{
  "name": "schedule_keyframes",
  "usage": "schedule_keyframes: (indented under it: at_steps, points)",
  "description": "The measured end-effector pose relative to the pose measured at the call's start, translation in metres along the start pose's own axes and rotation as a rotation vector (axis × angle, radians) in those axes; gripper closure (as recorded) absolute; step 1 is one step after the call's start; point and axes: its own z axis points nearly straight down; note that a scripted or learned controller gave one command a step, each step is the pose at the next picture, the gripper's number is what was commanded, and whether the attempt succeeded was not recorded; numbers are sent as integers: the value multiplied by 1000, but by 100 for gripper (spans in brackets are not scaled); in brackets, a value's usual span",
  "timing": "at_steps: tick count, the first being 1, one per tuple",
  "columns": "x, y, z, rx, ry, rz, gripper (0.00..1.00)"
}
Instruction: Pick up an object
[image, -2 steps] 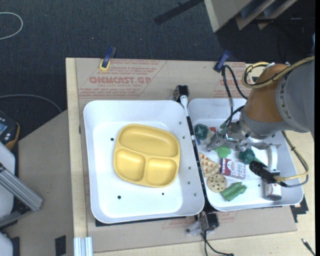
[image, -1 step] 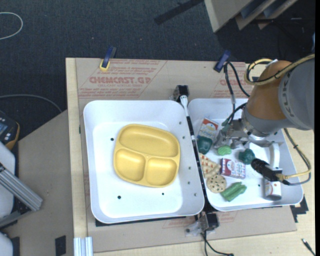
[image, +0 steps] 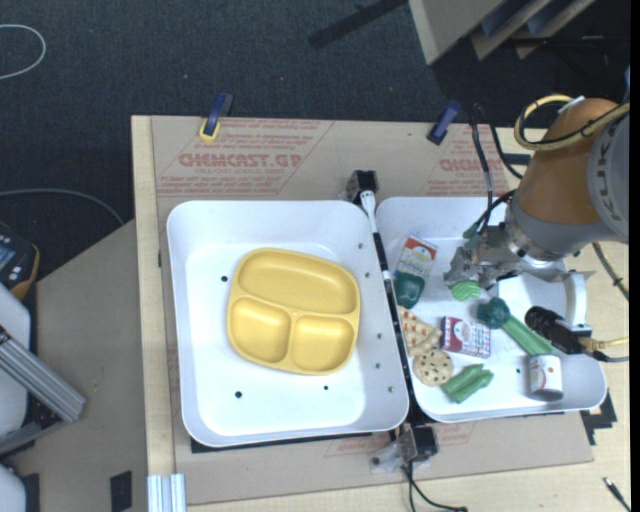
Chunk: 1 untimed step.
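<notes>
The arm (image: 575, 190) is cut off by the right edge of the view, so that little more than its orange band and grey wrist is seen. The far right part of the right bin (image: 505, 392) is hidden beneath it. The gripper (image: 476, 264) is seen low over the back middle of that bin. Its metal parts are blurred against the white floor, and whether it is open or closed cannot be told. Nothing can be made out as held in it. A small green piece (image: 465, 291) lies just beside it on the near side, and whether the two touch cannot be judged.

Two white bins are counted, set side by side on the bench (image: 300, 150). In the left bin (image: 200, 400) one yellow tray (image: 293, 308) is laid flat, divided into three compartments. All the other objects are found in the right bin:
- One green tool (image: 520, 330) lies slantwise near the middle.
- Two printed packets are seen, the back packet (image: 415, 255) near the dividing wall and the red packet (image: 466, 337) in the middle. Their print is too small to be read.
- One white carton (image: 545, 375) stands near the front right.
- One green pod (image: 467, 382) lies at the front.
- One dark teal lump (image: 408, 291) lies by the dividing wall.
- One cracker (image: 418, 328) and one round biscuit (image: 432, 367) lie close together.
</notes>
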Motion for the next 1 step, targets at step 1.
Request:
schedule_keyframes:
  at_steps: [1]
  points:
    - [-5,4,-45,-1,0,-2,100]
